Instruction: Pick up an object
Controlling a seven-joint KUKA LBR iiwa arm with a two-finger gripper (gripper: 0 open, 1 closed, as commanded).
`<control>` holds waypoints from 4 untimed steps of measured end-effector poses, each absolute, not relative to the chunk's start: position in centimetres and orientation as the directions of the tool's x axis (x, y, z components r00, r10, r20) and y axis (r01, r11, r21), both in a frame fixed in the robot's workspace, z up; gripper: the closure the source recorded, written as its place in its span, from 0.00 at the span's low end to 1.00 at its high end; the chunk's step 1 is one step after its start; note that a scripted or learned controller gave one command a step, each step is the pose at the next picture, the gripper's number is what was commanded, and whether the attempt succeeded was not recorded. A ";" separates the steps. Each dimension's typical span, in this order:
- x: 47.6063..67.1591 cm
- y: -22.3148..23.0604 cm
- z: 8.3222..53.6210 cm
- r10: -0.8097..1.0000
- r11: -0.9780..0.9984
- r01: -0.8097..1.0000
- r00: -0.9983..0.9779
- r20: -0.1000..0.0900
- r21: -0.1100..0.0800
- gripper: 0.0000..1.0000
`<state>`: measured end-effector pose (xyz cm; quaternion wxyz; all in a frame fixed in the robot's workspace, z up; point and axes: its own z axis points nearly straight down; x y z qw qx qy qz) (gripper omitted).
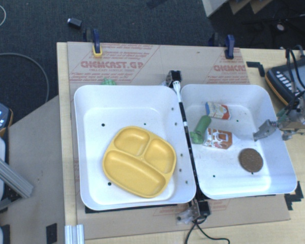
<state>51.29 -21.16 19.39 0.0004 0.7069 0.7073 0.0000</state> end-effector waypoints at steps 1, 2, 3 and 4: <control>51.4 -21.2 20.5 1.000 0.002 1.000 -0.002 -0.002 0.004 1.00; 53.5 -14.1 21.0 1.000 0.009 1.000 -0.009 0.001 0.003 1.00; 51.3 -15.7 18.4 1.000 -0.002 1.000 0.002 0.002 -0.005 1.00; 60.1 -9.9 21.1 1.000 0.010 1.000 -0.010 0.000 0.010 1.00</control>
